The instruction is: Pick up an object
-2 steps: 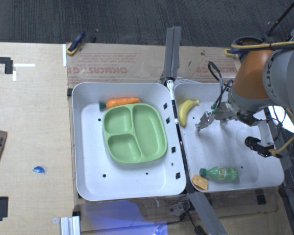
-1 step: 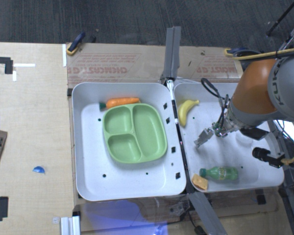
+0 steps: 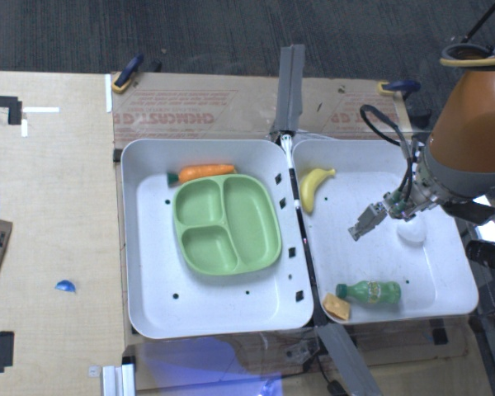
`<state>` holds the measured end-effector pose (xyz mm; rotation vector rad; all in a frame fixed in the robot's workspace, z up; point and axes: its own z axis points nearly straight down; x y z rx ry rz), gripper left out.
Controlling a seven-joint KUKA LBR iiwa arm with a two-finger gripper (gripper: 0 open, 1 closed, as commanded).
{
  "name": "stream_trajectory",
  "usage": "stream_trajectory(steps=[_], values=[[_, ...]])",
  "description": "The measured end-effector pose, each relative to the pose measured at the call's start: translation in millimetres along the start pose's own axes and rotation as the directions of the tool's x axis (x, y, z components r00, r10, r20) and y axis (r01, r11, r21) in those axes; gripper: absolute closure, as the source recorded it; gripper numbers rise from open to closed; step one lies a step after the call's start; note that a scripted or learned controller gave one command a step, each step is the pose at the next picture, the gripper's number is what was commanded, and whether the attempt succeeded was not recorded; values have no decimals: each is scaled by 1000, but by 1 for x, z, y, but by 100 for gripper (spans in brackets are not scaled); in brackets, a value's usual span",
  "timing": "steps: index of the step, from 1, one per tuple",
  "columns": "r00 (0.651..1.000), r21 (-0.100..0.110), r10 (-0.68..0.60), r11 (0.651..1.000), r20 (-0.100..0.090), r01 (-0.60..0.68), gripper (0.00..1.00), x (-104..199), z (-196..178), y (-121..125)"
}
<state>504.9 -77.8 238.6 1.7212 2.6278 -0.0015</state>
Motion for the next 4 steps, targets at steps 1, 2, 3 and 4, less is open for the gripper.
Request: stream_trajectory(steps=[1,2,3,4], values=[[998,1,55,998,-1,-55,0,-10,71,-34],[1000,-1,-4,1000,-1,4,0,-19,147,-38],[990,-1,-138,990,0,138,0,-55,147,28],[999,1,-50,999,-2,50,0,-27,148,-29]])
